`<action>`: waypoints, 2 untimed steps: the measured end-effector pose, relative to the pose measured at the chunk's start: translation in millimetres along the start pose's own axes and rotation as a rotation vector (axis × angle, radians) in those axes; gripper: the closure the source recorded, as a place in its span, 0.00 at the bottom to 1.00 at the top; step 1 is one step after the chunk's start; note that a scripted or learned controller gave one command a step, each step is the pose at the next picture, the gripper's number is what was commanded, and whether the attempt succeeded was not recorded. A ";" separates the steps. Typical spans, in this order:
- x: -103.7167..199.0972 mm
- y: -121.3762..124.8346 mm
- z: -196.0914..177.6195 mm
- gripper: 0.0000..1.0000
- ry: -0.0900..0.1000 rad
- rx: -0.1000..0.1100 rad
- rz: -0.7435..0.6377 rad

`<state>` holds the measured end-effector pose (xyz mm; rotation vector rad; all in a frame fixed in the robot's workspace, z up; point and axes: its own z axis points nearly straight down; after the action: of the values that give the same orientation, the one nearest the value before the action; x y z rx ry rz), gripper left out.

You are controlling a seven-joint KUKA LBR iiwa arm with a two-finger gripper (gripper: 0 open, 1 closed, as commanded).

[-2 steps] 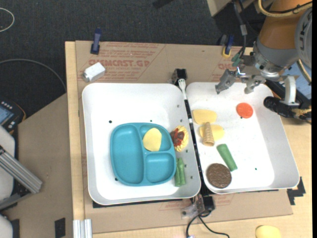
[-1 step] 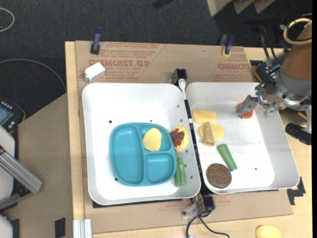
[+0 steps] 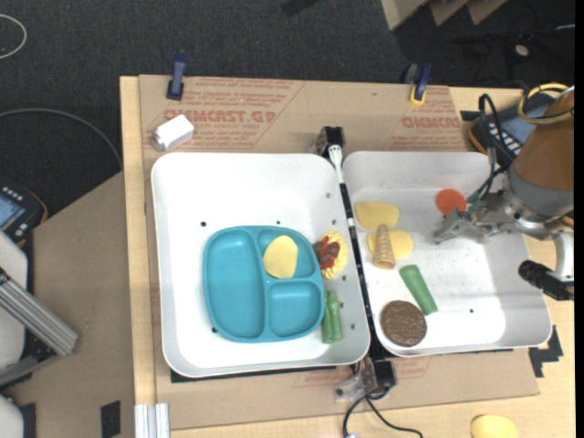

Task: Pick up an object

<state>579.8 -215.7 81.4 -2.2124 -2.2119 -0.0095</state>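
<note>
In the right bin lie a red-orange ball, a pale yellow flat piece, a tan cone, a green cucumber-like stick and a brown round patty. My gripper hangs low over the right bin's upper right part, just below and right of the ball. Nothing can be made out in its grasp. The left bin holds a teal divided plate with a yellow piece in its upper right compartment.
A red and yellow toy and a green stick lie between the plate and the left bin's right wall. A white block sits on the bench at upper left. Black cables and a clip run along the divide between the bins.
</note>
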 end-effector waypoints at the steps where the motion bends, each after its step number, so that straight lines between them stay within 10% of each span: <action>1: 0.3 52.7 -2.6 0.00 0.002 -0.001 -0.007; 2: 0.2 50.2 -3.7 0.00 0.000 -0.005 -0.007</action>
<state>630.0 -215.5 84.9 -2.2074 -2.2215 -0.0152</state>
